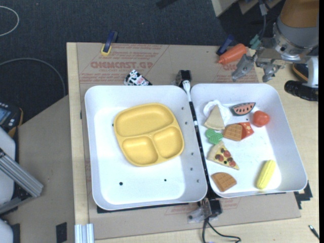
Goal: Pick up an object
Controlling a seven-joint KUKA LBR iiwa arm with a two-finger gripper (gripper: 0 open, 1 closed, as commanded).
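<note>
The right bin (pixel 288 135) holds several toy foods: a sandwich wedge (pixel 215 118), a watermelon slice (pixel 243 108), a red tomato (pixel 261 118), a waffle (pixel 234 132), a green piece (pixel 213 135), a pizza slice (pixel 223 156), a brown cookie (pixel 224 180) and a yellow corn cob (pixel 266 174). My gripper (pixel 255 72) hangs over the far rim of this bin, above and behind the watermelon slice. It is open, with nothing between its fingers.
A yellow divided plate (pixel 148 133) lies in the left bin (pixel 96 151). An orange clamp (pixel 233 53) sits just left of the gripper, behind the bins. A blue-yellow clamp (pixel 107 43) and a black-and-white item (pixel 136 78) lie behind the left bin.
</note>
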